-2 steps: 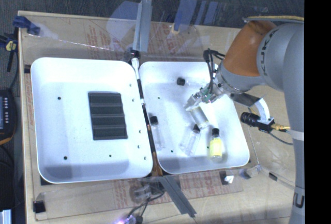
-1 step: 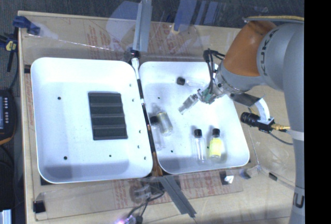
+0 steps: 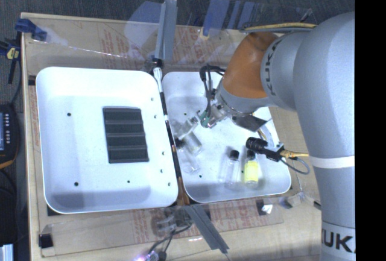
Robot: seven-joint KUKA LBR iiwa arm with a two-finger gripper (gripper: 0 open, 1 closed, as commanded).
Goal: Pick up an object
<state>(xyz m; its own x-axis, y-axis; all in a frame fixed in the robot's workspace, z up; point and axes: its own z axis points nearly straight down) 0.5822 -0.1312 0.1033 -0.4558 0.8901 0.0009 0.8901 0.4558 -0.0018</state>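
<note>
A: Here, why does the gripper (image 3: pixel 208 118) sit low at frame centre?
B: Clear bottles (image 3: pixel 187 133) lie just beside it in the right bin (image 3: pixel 274 184); its grip state cannot be told

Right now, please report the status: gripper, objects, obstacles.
Gripper low in right bin, near clear item. Yellow bottle apart. Black block in left bin.

Left of centre sits the left bin (image 3: pixel 54 133), a dark ribbed block (image 3: pixel 125 134) lying flat on its floor. Blue clamp (image 3: pixel 27 28) grips the bench's upper-left corner.
</note>
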